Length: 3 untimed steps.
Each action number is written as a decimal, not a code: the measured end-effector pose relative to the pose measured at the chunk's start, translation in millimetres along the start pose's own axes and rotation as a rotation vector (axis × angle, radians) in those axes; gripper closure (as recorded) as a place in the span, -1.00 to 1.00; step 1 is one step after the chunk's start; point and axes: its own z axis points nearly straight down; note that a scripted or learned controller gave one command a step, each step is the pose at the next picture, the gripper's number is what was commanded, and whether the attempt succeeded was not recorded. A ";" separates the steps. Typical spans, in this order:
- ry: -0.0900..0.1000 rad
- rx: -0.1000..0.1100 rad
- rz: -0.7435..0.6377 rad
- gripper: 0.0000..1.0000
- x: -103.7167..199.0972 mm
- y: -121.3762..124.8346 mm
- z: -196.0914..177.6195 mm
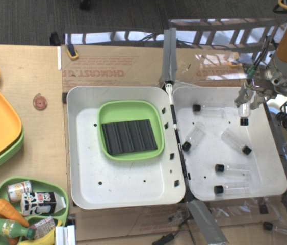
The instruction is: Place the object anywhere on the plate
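Nearest the camera, bottom left: a green bowl [56, 198] of toy food, off to the side of the job. Left bin [82, 188] holds the green plate [130, 111] with a dark ribbed insert [130, 137] in it. Right bin [270, 182] holds several clear tubes with black caps, scattered flat.

Gripper [244, 111] sits over the far right part of the right bin, arm entering from the right. One capped tube [244, 120] hangs upright at its tip, cap down, apparently pinched between narrow fingers; resolution is poor there, so the grasp is probable, not confirmed.

Key relation: plate lies to the left of the gripper and a bit nearer, across the divider between the bins. Tube's long axis is roughly vertical. Next move would be a leftward carry clearing both rims, then release over the plate. Tube likely rolls on landing; the ribbed insert may stop it.
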 end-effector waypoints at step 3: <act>0.000 -0.001 0.232 -1.00 27.0 -21.3 -40.0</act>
